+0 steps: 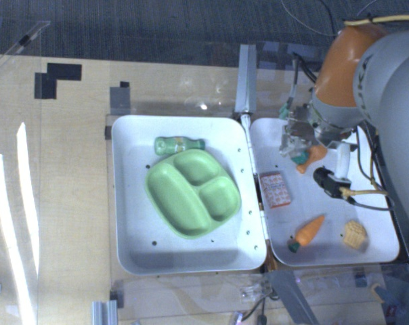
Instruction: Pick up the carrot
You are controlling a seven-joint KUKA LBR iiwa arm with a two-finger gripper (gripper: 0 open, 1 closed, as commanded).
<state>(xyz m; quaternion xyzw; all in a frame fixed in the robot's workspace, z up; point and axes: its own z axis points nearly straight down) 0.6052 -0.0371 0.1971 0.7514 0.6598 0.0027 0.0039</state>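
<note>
The carrot [307, 230] lies at the front of the right bin [377, 254] — well apart from the gripper [298, 147], which pinches a small orange-and-teal piece [309, 156]. Judged risk: that wrong catch stays held — the carrot goes untouched.

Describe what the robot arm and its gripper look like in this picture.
The arm is bulky and rounded, with smooth grey casing and a wide orange band above the wrist. Thin black cables loop off it, one arcing over the dark floor and others trailing along its body. The gripper is a compact metal block with dark and silvery parts; finer detail is too small to make out.
</note>
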